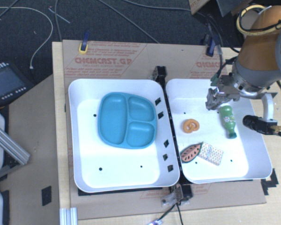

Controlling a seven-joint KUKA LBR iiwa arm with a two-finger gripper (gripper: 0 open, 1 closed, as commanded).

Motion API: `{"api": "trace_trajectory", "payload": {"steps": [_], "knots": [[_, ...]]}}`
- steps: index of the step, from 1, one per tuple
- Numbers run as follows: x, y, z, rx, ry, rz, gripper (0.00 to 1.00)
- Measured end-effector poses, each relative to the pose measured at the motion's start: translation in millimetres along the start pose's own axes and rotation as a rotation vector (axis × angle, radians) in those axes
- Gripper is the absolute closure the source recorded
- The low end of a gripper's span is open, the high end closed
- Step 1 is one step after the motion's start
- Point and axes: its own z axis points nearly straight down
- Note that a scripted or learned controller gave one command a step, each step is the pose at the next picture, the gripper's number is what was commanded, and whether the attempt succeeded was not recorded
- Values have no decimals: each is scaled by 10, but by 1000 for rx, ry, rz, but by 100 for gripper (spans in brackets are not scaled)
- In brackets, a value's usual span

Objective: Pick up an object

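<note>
In the right bin point(253, 168), the gripper point(217, 99) hangs just above the green bottle's point(227, 120) top end, jaws' state not readable; the risk: coming down off-centre, it may knock the rounded bottle rolling toward the orange pastry point(191, 125).

The arm point(262, 36) runs off the right edge; tool point(218, 99) finger state unclear.

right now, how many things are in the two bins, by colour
blue: 1, tray
green: 1, bottle
orange: 1, pretzel
red-orange: 1, leaf
pale patterned: 1, packet
total: 5
</note>
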Motion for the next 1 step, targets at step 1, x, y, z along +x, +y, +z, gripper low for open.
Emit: {"api": "trace_trajectory", "payload": {"steps": [1], "knots": [[480, -49, -24, 0, 0, 1, 100]]}}
